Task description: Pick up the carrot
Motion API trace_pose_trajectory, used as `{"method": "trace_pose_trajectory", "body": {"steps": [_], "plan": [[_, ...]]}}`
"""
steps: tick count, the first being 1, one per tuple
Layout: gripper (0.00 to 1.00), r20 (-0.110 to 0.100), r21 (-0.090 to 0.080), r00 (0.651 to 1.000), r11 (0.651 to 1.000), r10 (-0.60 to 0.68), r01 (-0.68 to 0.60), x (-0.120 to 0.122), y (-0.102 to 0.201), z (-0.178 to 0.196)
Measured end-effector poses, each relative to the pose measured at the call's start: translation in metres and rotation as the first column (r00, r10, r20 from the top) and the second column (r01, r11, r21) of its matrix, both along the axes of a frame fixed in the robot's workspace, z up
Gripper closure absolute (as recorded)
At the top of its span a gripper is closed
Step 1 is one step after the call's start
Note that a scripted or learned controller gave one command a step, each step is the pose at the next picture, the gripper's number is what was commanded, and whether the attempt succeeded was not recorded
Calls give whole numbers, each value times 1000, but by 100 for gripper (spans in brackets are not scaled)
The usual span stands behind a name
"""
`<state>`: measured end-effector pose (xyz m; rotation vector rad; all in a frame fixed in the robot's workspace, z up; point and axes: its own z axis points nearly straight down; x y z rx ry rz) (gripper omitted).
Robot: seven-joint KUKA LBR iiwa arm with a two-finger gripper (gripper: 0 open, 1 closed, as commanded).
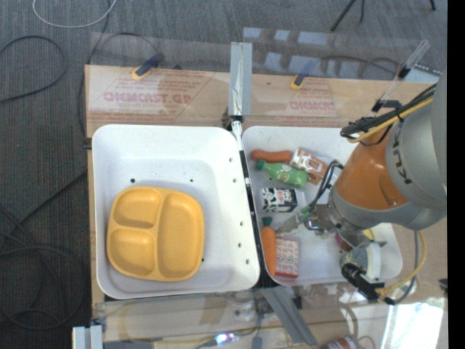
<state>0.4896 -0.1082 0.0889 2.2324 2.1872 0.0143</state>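
Carrot (268, 243) lies against the left wall of the right bin (323, 138), near the gripper (309, 220), whose grasping state I cannot tell

Dark grey carpet (182, 13) is covering the floor around the worktop (167, 97), whose tan board is showing faint red lettering. Thin black cables (69, 6) are looping and trailing over the carpet at the upper left, and dark tripod legs (356, 2) are slanting across it at the upper right. Two yellow-handled clamps (145, 66) are gripping the worktop's far edge. A metal rail (240, 78) is standing upright at its middle. Light is falling evenly, casting soft shadows.
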Motion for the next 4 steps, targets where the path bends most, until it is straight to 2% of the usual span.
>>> {"method": "trace_pose_trajectory", "body": {"steps": [1,2,3,4], "plan": [[0,5,-14,994,994,107,-107,1,3,1],[0,5,-15,988,988,154,-154,1,3,2],[0,5,-18,944,944,329,-329,2,1,2],[0,4,-15,950,949,314,-314,2,1,2]]}}
